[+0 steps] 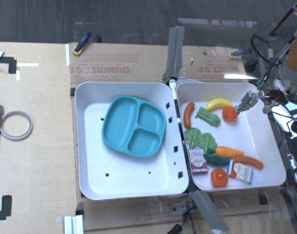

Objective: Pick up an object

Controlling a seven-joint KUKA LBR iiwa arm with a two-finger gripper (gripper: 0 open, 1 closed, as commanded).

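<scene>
right bin (pixel 265 130): toy foods; small tomato (pixel 229 113) at back beside banana (pixel 219 103). gripper (pixel 254 103) just right of tomato, fingers apart, nothing between. left bin (pixel 85 130): blue divided plate (pixel 134 126).

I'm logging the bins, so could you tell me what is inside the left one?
The left bin holds one blue divided plate, lying flat, its three compartments bare. Whatever bin floor lies beneath the plate is covered.

1. The arm (pixel 290 62) enters at about 3 o'clock, high on the right side.
2. Its wrist slants down and toward 9 o'clock.
3. The end effector (pixel 247 103) is at the arm's 8 o'clock end, its thin fingers (pixel 244 104) pointing down-left with nothing visible between them.
</scene>
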